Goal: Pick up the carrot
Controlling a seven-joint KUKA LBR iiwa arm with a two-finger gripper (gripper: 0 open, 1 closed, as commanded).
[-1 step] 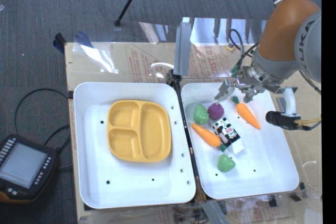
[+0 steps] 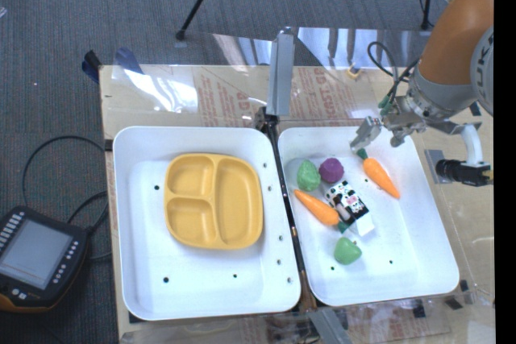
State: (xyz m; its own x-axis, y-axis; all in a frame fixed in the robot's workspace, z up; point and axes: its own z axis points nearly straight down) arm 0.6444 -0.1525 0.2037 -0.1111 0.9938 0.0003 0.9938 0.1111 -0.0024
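I see my jaws point(image 2: 379, 133) spread open, gripping nothing, just above a carrot point(image 2: 381, 177) lying in the right bin point(image 2: 435, 254).

Open gripper point(image 2: 380, 134) hovers just above a carrot point(image 2: 381, 177).

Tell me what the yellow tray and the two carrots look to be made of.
Yellow tray: likely moulded plastic, matte, with smooth rounded compartments. Carrot near the gripper and carrot beside the cow-print block: probably toy plastic or rubber, uniform orange with a slight sheen; too small to tell which.
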